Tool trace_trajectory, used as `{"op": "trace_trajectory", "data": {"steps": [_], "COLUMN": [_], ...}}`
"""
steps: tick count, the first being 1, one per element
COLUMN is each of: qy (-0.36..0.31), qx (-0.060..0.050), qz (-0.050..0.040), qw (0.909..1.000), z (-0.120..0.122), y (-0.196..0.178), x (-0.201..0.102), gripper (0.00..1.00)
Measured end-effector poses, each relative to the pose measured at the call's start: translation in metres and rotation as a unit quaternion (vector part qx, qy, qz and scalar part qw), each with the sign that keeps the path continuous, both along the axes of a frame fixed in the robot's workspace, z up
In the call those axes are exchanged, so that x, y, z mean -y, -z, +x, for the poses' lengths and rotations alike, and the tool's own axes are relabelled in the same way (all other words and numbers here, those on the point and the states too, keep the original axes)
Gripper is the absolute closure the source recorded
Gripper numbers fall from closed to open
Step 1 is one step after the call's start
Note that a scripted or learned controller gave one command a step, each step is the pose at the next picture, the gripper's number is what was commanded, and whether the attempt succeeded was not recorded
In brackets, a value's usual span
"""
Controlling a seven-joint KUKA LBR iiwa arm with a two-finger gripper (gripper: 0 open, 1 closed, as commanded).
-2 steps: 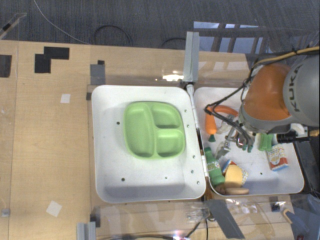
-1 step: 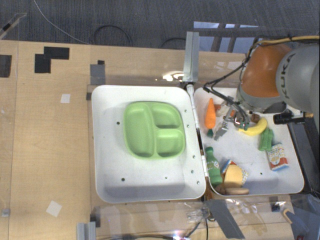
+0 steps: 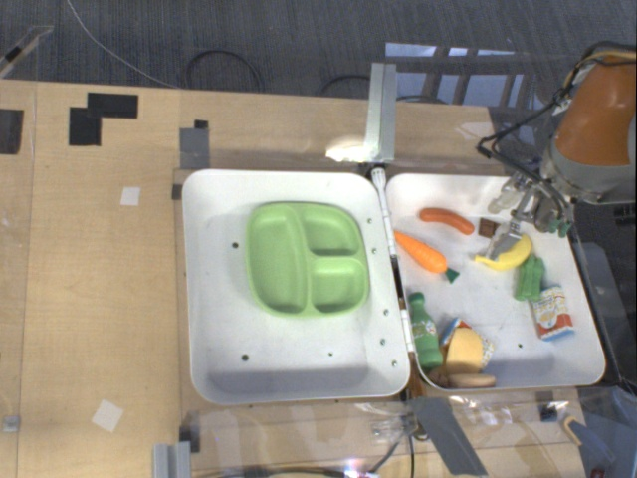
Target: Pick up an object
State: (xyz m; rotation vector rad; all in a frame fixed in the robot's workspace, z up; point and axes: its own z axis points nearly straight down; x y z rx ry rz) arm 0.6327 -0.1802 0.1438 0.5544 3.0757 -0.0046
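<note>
Approach step, judging by the pose: hovering over the right bin [image 3: 593,366], nothing lifted yet. Pincer [image 3: 516,229] seen at the upper right of that bin, fingers slightly parted and pointing down-left, tips just above or touching the banana [image 3: 508,256]; contact too fine to confirm. Nothing visibly between the fingers, so released rather than grasping.

Taking the banana as landmark: sausage [image 3: 446,220] up and to the left of it, near; carrot [image 3: 422,253] further left, toward the divider between the bins; small green piece [image 3: 530,278] just beside it on the lower right; red-and-white packet [image 3: 550,312] below that; green bottle [image 3: 425,331] and yellow wedge [image 3: 464,348] well apart, down at the near-left corner of the bin. Left bin [image 3: 214,366] carrying a green divided plate [image 3: 305,258], well apart from the banana.

Next move probably: lowering a touch, straddling the banana across its narrow curve, closing, then lifting straight up. Risk of the curved fruit rolling out, or of catching the green piece alongside.
</note>
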Motion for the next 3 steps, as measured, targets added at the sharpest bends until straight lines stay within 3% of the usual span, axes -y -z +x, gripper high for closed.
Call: {"op": "trace_trajectory", "data": {"steps": [1,2,3], "qy": [0.028,0.076,-0.113], "qx": [-0.002,0.001,0.001], "qz": [0.0021,0.0042,-0.0013], "qw": [0.9996,0.9971,0.9936], "z": [-0.004,0.003,0.008], "y": [0.047,0.048,0.049], "x": [0.02,-0.084,-0.026], "gripper": [0.0,0.0,0.0]}}
